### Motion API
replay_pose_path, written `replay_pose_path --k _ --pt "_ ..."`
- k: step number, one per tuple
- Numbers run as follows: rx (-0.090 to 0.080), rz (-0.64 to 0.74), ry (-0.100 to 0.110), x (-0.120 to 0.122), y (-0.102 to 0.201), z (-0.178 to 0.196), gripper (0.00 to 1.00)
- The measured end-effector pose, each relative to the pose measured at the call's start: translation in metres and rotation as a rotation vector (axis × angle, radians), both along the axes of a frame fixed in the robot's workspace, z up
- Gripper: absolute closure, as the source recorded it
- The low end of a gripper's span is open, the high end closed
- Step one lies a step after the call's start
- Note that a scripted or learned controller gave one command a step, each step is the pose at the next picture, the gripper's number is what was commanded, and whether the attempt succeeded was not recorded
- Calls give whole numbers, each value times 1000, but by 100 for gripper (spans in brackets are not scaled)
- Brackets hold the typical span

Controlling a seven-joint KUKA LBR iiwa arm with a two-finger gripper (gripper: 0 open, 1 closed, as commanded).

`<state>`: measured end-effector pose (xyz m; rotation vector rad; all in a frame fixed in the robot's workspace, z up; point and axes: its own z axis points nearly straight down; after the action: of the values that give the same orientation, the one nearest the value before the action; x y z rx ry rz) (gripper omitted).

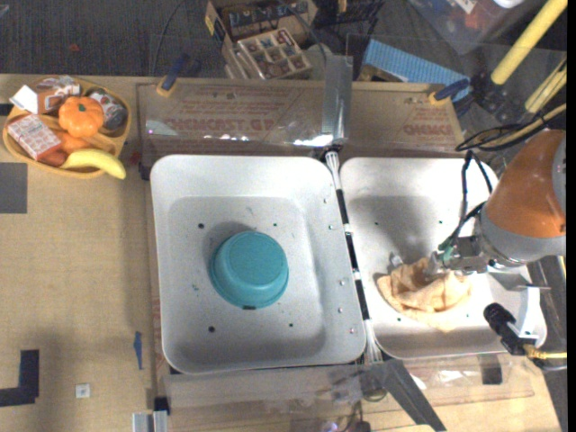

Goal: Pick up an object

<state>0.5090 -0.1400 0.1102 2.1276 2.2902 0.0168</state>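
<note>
A pale wooden tabletop spreads to the left. Beyond its far edge lies dark floor cluttered with boxes. A yellow bar slants at far right.

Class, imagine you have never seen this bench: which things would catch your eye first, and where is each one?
Most striking is the teal bowl, upside down in the middle of the left bin. Next comes the arm's orange band at the right, with the gripper down at a crumpled tan cloth in the right bin. At the far left, a yellow dish of toy food sits on the bench.
</note>
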Motion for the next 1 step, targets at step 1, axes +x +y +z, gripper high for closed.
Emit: replay_pose_path --k 1 --pt "-1 223 17 39 86 74 100"
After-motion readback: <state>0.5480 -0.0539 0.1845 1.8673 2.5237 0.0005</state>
